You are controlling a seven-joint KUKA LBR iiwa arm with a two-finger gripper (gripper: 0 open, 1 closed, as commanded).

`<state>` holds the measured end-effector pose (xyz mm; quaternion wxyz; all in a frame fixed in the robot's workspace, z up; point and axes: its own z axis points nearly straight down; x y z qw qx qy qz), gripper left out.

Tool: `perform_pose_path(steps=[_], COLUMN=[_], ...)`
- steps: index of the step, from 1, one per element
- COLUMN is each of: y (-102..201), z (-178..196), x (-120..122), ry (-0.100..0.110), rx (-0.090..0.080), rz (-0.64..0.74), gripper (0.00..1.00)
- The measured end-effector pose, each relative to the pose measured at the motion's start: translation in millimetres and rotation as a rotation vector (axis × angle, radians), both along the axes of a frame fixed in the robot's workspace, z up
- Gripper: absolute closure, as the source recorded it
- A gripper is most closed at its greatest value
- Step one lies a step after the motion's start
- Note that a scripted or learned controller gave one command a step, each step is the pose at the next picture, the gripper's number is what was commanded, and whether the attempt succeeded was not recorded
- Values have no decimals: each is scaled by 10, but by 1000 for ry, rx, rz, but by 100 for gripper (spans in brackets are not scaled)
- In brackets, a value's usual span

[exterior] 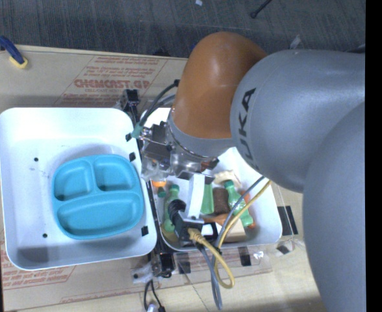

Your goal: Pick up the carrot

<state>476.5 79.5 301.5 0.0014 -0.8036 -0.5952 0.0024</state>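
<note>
Arm (243,109) is lowered over the right bin (269,229), presumably seeking the carrot; pincer state cannot be told.

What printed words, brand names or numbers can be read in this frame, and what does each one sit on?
"CHEMCAST GP": red print on the brown protective sheet covering the bench, above the left bin.
"UKA": dark letters, the readable part of the brand name, on the grey arm link.
Smaller red lines around "CHEMCAST GP" are too blurred to read.

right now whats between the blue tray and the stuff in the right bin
In the camera view, the left bin's white wall and the gripper sit between the blue tray and the right bin's items.
</note>
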Motion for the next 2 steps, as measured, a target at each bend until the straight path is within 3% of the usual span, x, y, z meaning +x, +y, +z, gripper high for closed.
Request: perform_pose_path(steps=[1, 2], y=[-150, -731], z=[-1139, -1110], x=[385, 178], ry=[11, 6], rx=[-3, 0], rz=[-420, -284], gripper=[100, 100])
